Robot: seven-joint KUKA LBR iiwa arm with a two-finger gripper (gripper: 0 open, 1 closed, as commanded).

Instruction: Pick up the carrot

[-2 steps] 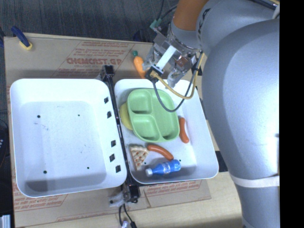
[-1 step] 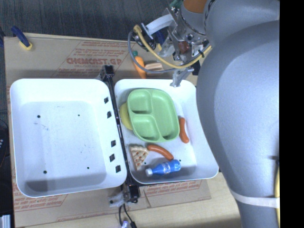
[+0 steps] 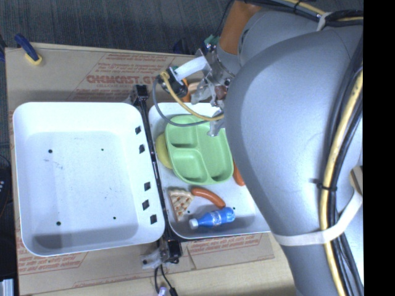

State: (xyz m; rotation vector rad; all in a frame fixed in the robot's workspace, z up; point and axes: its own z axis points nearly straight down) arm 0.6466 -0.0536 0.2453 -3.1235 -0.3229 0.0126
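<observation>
Carrot [image 3: 208, 195]: an orange, slightly curved stick lying flat on the floor of the right bin [image 3: 247, 222], in its near part.
Carrot, long axis: runs across the view from left to right, with the right end a little nearer the camera than the left end.
Carrot, pointing: the two ends look alike, so the tip cannot be told from the crown.
Carrot, neighbours: just below the green divided tray [image 3: 197, 153], just above the blue bottle [image 3: 213, 218], and beside the waffle-patterned wedge [image 3: 179, 201] at its left end.
Gripper [image 3: 214, 119]: hangs over the far right corner of the green divided tray, well apart from the carrot, amid yellow and black cables [image 3: 176, 94].
Gripper state: cannot be told, as hardware and cabling clutter its tip.
Arm [image 3: 290, 122]: its grey body covers the right side of the right bin.
Orange sliver [image 3: 237, 177]: shows at the tray's right edge, mostly hidden by the arm; its identity is unclear.
Yellow object [image 3: 162, 150]: largely hidden beneath the tray's left side.
Left bin [image 3: 80, 171]: a white bin, touching the right bin along a black clipped seam.
</observation>
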